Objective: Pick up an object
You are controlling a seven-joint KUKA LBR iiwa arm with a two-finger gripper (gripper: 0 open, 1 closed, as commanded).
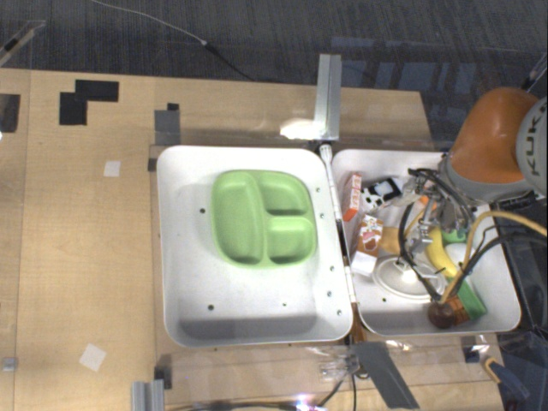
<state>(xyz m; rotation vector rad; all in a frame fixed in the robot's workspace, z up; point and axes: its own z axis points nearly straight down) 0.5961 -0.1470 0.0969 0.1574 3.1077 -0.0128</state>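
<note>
Nearest the camera, along the right bin's (505,319) front edge, a brown object (443,316) and a green block (471,298) are lying side by side. Just behind them, a banana (440,255) is resting beside a white round dish (396,277). The tool (417,240) is hanging low over this clutter, above the dish and banana; whether it is gripping anything cannot be told. Farther back, small cartons (354,195) are sitting against the bin's left wall. In the left bin (184,255), a green divided tray (262,217) is lying upside up. Both bins are sitting on the wooden surface (77,255).
</note>
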